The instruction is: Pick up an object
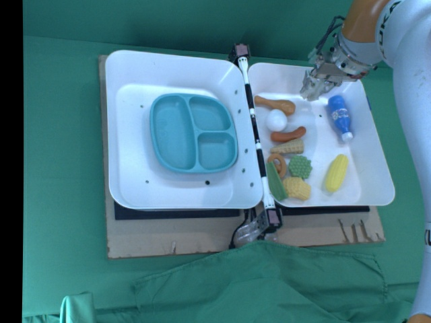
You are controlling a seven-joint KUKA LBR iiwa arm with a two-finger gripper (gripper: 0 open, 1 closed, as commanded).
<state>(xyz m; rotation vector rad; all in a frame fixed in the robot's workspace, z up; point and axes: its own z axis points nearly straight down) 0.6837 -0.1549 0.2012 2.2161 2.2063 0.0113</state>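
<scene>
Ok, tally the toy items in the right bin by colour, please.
Orange-brown: 3, drumstick, sausage, pretzel
White: 1, egg
Blue: 1, bottle
Yellow: 3, corn cob, wafer piece, small corn
Green: 2, leafy piece, pod
Total: 10

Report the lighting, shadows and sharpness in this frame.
Camera view: even, soft light, no harsh glare on the white bins; the teal divided plate and blue bottle look reasonably sharp; faint shadows beneath the toy foods; the gripper is slightly soft, its finger detail hard to resolve.
</scene>
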